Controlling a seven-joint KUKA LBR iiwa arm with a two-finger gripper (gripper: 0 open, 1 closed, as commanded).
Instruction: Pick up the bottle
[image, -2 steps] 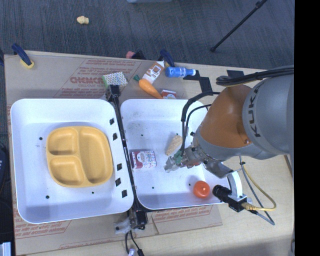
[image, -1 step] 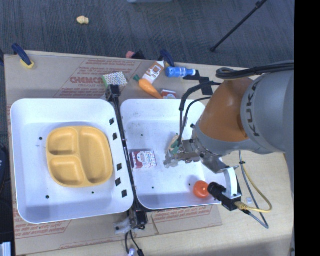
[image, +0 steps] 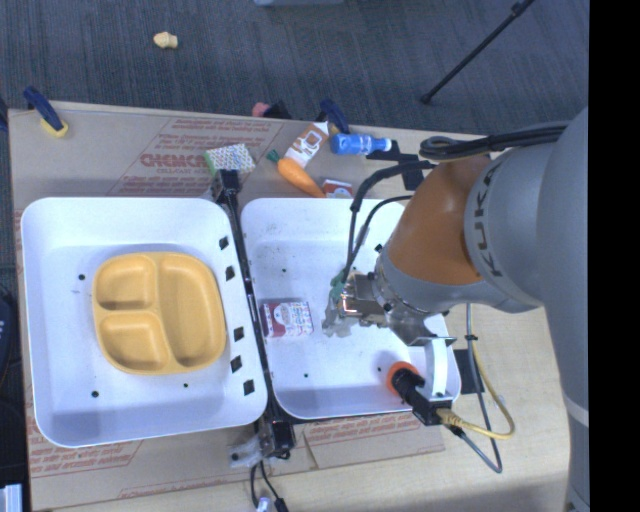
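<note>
Camera view: a small blue plastic bottle (image: 358, 145), the only one I am making out clearly, is lying on its side on the brown cardboard bench (image: 150, 160), just beyond the far edge of the shallow white right bin (image: 300, 400). It is probably light, smooth and slippery, so gripping across the round body seems best. The metal two-finger gripper (image: 345, 305) is hanging inside that bin, beside a flat red-and-white packet (image: 287, 318). I cannot tell whether its jaws are apart or together.

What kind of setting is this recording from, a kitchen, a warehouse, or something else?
Most likely a robotics lab bench set up for pick tests: two shallow white bins sit on cardboard clamped to a table, the grey-and-orange arm reaches over the right bin, and a yellow divided tray lies in the left.
</note>
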